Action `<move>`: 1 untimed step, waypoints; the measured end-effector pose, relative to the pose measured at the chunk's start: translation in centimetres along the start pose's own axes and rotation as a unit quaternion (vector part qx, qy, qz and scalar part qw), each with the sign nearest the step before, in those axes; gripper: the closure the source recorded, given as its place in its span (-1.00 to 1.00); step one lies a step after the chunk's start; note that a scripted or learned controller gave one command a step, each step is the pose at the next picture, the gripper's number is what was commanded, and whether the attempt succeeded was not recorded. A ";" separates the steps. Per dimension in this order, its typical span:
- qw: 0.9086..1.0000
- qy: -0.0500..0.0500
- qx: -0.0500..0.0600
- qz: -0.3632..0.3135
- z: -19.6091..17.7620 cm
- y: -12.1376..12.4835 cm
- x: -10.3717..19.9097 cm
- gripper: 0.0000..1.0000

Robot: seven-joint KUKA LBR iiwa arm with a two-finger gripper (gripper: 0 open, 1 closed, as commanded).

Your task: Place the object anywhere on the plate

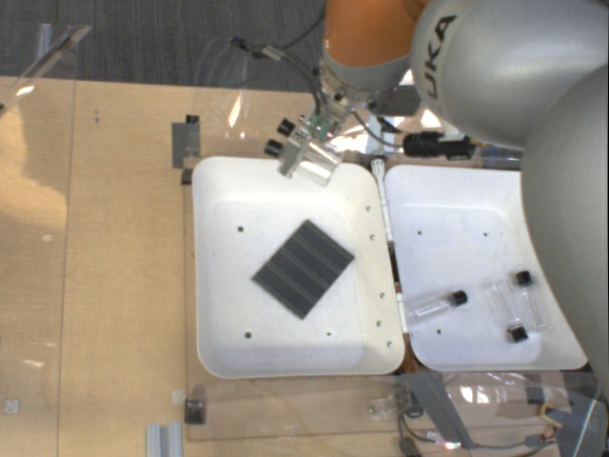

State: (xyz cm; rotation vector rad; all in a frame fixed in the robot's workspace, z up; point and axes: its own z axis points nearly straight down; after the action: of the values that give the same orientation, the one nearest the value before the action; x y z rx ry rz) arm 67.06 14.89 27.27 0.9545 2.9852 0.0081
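Dark grey ribbed rectangular plate [304, 268] was recorded lying diagonally in the middle of the left white bin [224, 336]. Three clear plastic vials with black caps [436, 304] were logged in the right white bin [457, 208], well apart from the plate. The gripper [306, 155] was noted above the left bin's far rim; its state could not be told.

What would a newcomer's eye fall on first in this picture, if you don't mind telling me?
Most likely the big grey arm with its orange band, filling the upper right. Next, the dark ribbed plate lying at a slant in the middle of the left bin. Then the clear vials with black caps in the right bin.
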 end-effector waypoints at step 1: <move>1.000 0.000 0.000 0.000 0.0 0.0 0.0 -1.00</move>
State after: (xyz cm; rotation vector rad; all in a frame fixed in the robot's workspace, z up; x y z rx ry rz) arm 67.07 14.86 27.27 0.9551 2.9854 0.0078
